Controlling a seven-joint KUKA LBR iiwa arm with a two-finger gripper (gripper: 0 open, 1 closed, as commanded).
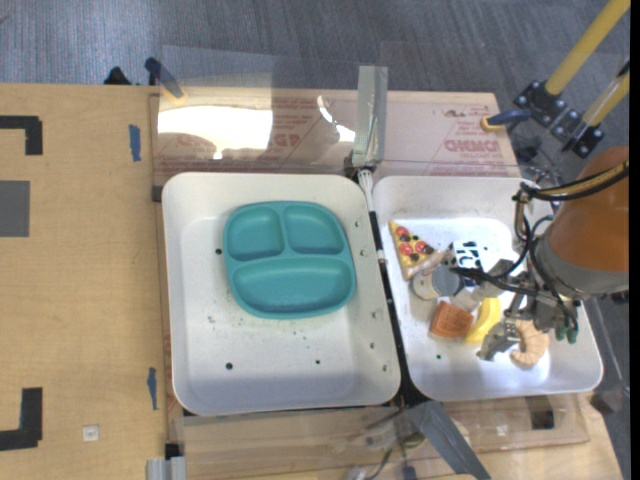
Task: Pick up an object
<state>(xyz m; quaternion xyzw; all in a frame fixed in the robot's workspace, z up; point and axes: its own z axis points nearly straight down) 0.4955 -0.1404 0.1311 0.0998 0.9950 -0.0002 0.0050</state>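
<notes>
1. white bins come first, the biggest things i see. the left bin (200, 368) has a teal plate (290, 258) with three parts in it. the right bin (585, 373) has all the small toys, crowded together.
2. orange and grey, the arm (590, 238) comes in from the right and bends down low over the right bin. its gripper (510, 333) sits right in the toy pile, near the front.
3. i cannot tell how the jaws stand. the wrist and wires hide them, so i will not say it has a toy.
4. the toys touch or sit just beside each other. a yellow piece (487, 318) and an orange block (451, 320) lie by the gripper, and a tan piece (530, 350) is under it.
5. i think it could catch two toys at once, or just push them away. the yellow piece looks smooth and could slip out.
6. a pizza slice (412, 248) sits farther back, easier to grab alone.
</notes>
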